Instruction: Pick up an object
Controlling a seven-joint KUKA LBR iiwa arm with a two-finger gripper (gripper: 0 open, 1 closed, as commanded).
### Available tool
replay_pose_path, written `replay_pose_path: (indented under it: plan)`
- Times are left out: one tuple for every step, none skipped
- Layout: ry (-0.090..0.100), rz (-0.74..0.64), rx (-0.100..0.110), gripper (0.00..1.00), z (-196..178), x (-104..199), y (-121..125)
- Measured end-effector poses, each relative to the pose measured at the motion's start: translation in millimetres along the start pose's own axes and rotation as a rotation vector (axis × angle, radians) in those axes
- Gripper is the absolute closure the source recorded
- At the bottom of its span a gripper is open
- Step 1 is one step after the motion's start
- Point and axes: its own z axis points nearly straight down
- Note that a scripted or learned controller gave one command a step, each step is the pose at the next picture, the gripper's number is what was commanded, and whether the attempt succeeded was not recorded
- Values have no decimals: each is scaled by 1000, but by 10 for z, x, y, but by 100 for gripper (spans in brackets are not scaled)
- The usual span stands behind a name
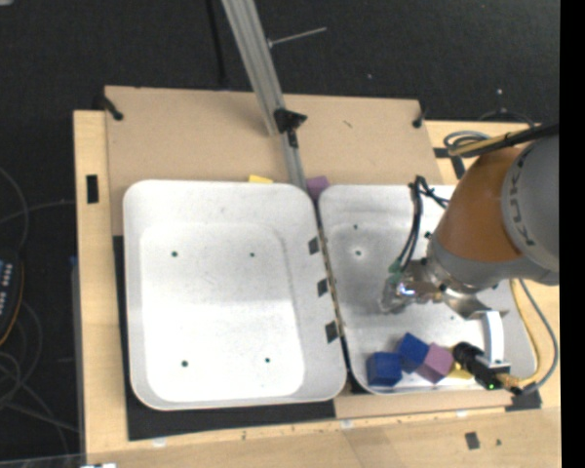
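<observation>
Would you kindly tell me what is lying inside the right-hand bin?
In the right bin, near its front edge, lie two blue blocks and a purple block. The arm covers the bin's right side, hiding whatever lies beneath it.

Two shallow white plastic bins side by side: left bin [156, 261] at 9 o'clock, right bin [356, 217] at 3. Two blue foam blocks [398, 357] and one purple foam block [436, 361] cluster at right bin's 6 o'clock; gripper [400, 295] above them.
</observation>
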Motion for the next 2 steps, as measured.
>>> replay_pose_path:
  plan:
    - [1,-6,-2,100,382,-99,418]
    - [0,-4,-4,0,367,-103,409]
